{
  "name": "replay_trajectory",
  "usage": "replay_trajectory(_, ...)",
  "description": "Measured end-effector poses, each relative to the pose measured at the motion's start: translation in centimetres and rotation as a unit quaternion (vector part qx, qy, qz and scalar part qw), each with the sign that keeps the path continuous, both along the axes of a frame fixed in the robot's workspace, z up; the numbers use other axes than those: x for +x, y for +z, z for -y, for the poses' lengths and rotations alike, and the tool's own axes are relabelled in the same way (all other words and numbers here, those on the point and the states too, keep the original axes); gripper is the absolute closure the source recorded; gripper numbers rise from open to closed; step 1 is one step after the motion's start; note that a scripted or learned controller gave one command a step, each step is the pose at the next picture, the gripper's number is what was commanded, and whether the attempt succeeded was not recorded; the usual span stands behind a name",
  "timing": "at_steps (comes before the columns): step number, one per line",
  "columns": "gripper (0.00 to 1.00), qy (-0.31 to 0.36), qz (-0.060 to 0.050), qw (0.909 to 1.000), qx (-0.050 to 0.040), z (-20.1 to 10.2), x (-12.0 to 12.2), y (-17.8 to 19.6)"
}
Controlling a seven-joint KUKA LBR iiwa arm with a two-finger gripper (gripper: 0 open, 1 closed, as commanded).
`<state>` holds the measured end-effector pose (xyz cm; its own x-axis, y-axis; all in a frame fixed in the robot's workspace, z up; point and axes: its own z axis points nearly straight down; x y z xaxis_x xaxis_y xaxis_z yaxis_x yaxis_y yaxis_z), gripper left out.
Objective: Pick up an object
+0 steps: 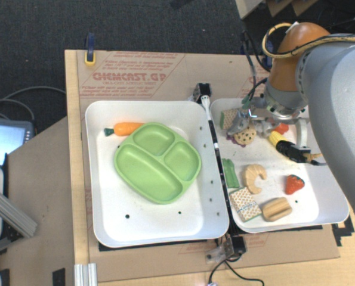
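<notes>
Over the right bin point(329, 210), the gripper point(244, 124) hangs by a cookie point(244, 137); its grip cannot be told.

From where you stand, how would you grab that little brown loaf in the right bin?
Probably from straight above, gripping the brown loaf across its narrow middle. It lies flat, with its long sides free; the patterned cracker crowds only its left end.

Printed lettering on the board

Red print on the brown board point(129, 70) under the bins, up and to the left of the gripper point(244, 124), reads roughly "CHEMCAST GP"; smaller lines beneath are illegible.
</notes>
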<state>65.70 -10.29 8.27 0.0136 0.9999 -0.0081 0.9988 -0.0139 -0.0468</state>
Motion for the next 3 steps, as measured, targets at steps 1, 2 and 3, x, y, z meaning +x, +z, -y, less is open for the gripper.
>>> replay_trajectory(1, 0.00, 0.000, 0.000, 1.0000, 0.0026, 0.20, -0.03, -0.02)
replay_trajectory(2, 0.00, 0.000, 0.000, 1.0000, 0.0016, 0.15, -0.02, -0.02)
replay_trajectory(3, 0.00, -0.001, 0.000, 1.0000, 0.0003, 0.05, -0.03, -0.02)
